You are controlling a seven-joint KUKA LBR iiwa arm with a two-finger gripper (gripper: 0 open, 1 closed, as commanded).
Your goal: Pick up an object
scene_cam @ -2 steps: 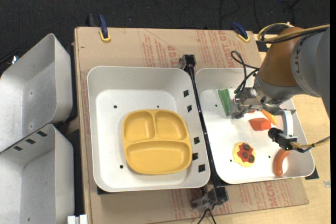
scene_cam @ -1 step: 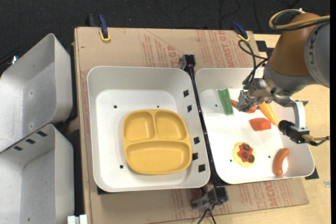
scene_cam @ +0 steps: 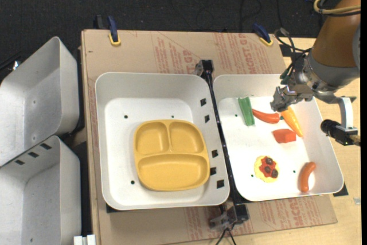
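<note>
Resting on a brown board [scene_cam: 172, 49], two shallow white bins sit side by side, the left bin [scene_cam: 109, 123] and the right bin [scene_cam: 321, 140] touching along a dark seam in the middle. Two more white tubs [scene_cam: 34, 123] lie off the board at the left edge. The grey arm [scene_cam: 338, 37] with its orange band reaches in from the right, and its gripper [scene_cam: 282, 97] hangs over the upper part of the right bin, just beside the orange pieces there; whether it is spread or pinching anything cannot be told from this angle. A yellow divided plate [scene_cam: 171, 155] lies flat in the middle of the left bin, with three compartments. The right bin holds the loose toy food. A green stick [scene_cam: 246, 111] lies near the upper left of that bin. Just right of it is a red-orange pepper [scene_cam: 266, 116], and beside that a yellow-orange carrot [scene_cam: 292, 120] close under the gripper. A small red block [scene_cam: 284, 135] sits just below those two. Lower down, a sausage [scene_cam: 306, 176] lies near the bin's lower right corner, and a small round pizza [scene_cam: 266, 168] with red and dark spots lies to its left.
</note>
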